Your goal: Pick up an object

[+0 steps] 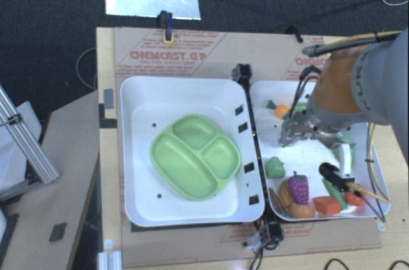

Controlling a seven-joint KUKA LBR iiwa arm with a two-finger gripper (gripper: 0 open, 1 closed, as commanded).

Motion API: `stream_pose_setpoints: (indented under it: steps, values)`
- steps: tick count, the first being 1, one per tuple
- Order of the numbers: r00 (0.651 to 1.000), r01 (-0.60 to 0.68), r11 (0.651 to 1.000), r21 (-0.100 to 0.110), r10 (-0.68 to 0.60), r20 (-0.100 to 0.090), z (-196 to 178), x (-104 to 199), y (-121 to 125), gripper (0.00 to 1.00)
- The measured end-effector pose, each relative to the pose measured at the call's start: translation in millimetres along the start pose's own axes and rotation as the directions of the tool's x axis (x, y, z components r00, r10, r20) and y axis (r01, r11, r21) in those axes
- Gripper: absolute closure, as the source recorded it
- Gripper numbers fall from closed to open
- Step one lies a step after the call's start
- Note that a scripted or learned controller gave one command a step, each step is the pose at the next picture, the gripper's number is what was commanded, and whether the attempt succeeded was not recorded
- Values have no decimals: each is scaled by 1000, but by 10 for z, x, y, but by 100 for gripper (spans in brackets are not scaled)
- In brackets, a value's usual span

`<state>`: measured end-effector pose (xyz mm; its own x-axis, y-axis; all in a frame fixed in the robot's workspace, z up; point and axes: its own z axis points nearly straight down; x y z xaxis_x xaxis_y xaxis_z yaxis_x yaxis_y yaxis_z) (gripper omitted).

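Note:
My gripper [289,136] hangs low over the middle of the right bin [262,93], and I see nothing held in it. Just up and left of it lies a small orange toy with a green tip [279,111]. A green toy vegetable [275,166] sits below the gripper, close to the bin's left wall. Along the near edge are a purple bunch of grapes [298,187], an orange piece [301,210], a red block [326,205] and a green pod [335,189]. The arm hides the bin's right part.
The left bin [137,135] holds a light green divided plate [195,157]. A black divider with clips [249,135] separates the two bins. A yellow cable [372,179] loops along the right bin's right edge.

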<state>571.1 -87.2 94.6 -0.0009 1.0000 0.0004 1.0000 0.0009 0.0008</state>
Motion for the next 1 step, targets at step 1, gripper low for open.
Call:
stream_pose_setpoints:
  steps: [1]
  values:
    - [1000,4,1000,-6,-4,1,-624,-1,80,100]
